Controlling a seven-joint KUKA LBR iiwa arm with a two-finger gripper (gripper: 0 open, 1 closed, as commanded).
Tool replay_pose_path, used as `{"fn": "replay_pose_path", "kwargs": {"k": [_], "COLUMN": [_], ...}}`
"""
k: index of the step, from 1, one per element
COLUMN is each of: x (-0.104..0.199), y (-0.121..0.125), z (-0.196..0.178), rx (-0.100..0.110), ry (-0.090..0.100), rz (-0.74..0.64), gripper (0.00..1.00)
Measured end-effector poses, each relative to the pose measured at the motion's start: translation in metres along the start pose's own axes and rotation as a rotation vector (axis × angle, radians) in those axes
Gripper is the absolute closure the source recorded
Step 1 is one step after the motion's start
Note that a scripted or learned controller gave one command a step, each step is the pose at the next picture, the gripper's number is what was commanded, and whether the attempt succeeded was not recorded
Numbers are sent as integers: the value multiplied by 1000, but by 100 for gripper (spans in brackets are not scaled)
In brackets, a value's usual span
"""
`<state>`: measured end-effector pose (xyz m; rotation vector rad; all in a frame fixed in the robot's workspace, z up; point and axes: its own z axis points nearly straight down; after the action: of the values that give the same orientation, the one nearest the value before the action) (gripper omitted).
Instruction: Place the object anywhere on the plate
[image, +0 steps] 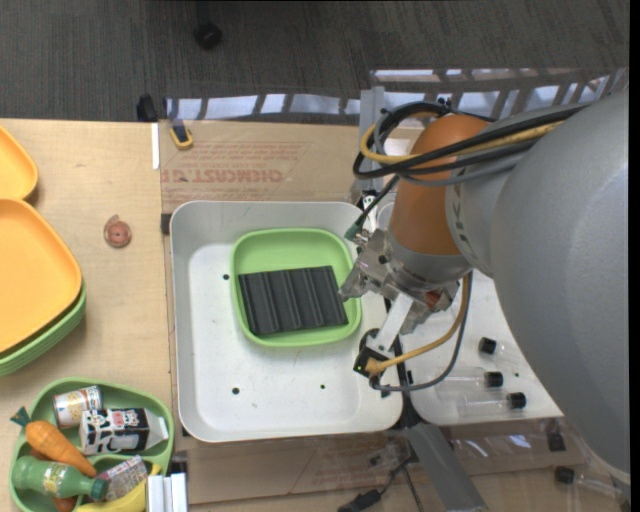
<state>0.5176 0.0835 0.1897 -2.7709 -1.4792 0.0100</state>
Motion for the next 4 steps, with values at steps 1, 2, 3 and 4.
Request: {"fn": "replay_pose_path", "kwargs": {"k": [1, 2, 3, 4], "x": [24, -2, -16, -51], "y": [-36, -18, -26, -15], "z": [-22, -28, -54, -70], "rx": [-1, -1, -1, -1], "ry": [1, 1, 1, 1], "rz": [59, 128, 191, 253], "gripper": [0, 0, 0, 0]}}
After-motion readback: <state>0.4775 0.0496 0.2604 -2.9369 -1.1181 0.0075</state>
